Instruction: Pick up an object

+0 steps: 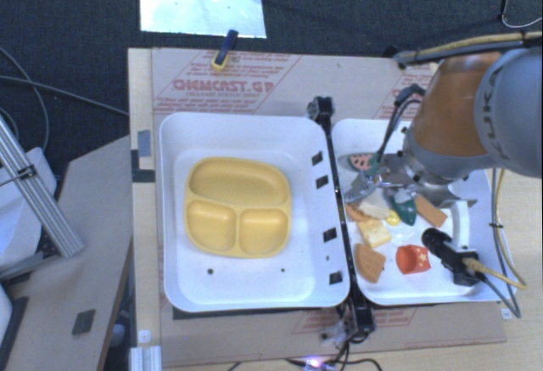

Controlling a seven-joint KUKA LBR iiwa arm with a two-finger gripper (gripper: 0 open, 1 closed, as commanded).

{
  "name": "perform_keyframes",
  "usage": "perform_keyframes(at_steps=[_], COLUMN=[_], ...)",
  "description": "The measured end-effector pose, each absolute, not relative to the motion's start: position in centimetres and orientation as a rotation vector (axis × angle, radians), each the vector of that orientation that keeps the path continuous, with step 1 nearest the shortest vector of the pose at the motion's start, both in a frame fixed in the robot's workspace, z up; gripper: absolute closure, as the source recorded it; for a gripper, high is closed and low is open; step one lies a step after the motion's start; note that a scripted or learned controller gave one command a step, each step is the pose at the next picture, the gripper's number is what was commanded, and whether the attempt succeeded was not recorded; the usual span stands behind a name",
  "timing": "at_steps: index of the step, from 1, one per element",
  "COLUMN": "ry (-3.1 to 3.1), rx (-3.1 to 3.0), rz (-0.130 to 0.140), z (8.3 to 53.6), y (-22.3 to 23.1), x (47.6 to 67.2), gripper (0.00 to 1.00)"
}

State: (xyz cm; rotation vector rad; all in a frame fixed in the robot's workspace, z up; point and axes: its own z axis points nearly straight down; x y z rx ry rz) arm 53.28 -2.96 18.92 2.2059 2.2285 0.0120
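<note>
The gripper (366, 188) hangs low over the right bin (482, 289) among toy food pieces, its jaws spread and holding nothing, so the grasp seems pending: it must settle onto a piece like the yellow cheese wedge (374, 233) and clench.

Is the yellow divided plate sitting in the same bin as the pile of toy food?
No, the yellow plate lies in the left bin, while the toy food lies in the right bin.
</note>
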Motion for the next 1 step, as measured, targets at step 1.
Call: perform_keyframes(at_steps=[1], ry=[2.220], rx=[2.223], rz=[-0.002], z=[13.15], y=[-8.51], x=[52.56], gripper=[0.00])
